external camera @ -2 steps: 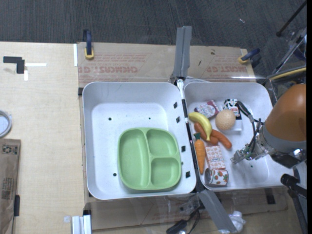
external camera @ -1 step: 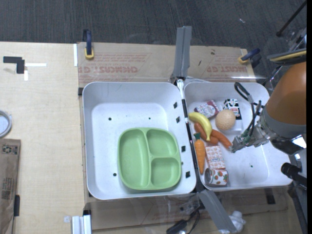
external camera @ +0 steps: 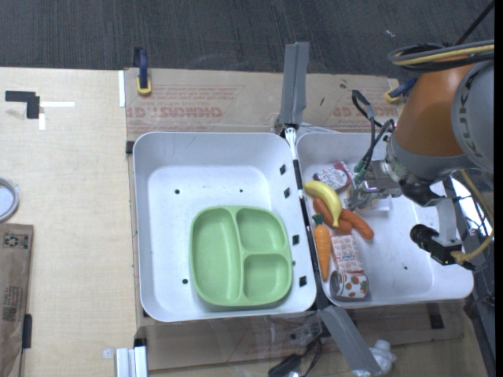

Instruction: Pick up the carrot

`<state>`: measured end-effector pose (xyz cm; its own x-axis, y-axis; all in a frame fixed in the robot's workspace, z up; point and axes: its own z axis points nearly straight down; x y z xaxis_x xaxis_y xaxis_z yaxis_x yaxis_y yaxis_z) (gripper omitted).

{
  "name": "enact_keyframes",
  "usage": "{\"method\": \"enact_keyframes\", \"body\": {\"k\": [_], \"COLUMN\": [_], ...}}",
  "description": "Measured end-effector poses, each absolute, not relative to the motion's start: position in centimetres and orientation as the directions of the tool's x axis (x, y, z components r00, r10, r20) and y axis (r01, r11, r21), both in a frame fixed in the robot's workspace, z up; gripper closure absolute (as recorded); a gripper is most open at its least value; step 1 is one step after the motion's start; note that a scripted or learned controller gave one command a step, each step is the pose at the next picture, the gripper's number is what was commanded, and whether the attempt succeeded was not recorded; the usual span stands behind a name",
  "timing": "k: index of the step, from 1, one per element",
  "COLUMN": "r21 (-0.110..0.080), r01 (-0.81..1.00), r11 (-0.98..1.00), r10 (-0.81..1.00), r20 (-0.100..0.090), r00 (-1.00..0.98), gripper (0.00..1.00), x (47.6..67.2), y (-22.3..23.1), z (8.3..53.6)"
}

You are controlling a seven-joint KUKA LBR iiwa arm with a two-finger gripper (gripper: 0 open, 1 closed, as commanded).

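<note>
The grey arm (external camera: 440, 124) with its orange band was seen reaching in over the right bin (external camera: 409, 289), while the left bin (external camera: 157, 210) held a green divided plate (external camera: 240, 255). The gripper (external camera: 363, 193) was placed low over the cluster of items at the right bin's left side. How far it stood open, and whether anything was held, could not be told from this angle.

The step in hand was judged to be the approach, with no grasp yet confirmed. The next move was judged to call for a shift toward the bin's left wall and an alignment across the carrot's narrow width, so that the banana (external camera: 327, 199) and the packets (external camera: 346, 258) beside it would not be caught.

The carrot (external camera: 322, 248) was seen lying lengthwise along the right bin's left wall, just below the banana. It appeared slender and orange, tapering toward its lower end, with a small green top.
</note>
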<state>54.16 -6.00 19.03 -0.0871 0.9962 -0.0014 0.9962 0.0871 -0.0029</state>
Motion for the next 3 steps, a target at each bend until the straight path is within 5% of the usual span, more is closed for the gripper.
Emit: {"method": "enact_keyframes", "body": {"k": [1, 2, 3], "r21": [-0.003, -0.005, -0.004], "r01": [0.997, 0.987, 1.0], "r11": [0.078, -0.158, 0.013], "r10": [0.997, 0.987, 1.0], "r20": [-0.001, -0.002, -0.002], "r00": [-0.078, 0.158, -0.013], "gripper": [1.0, 1.0, 1.0], "x": [55.1, 52.6, 52.7], "y": [0.9, 1.3, -3.0], "z": [19.1, 19.0, 19.8]}}
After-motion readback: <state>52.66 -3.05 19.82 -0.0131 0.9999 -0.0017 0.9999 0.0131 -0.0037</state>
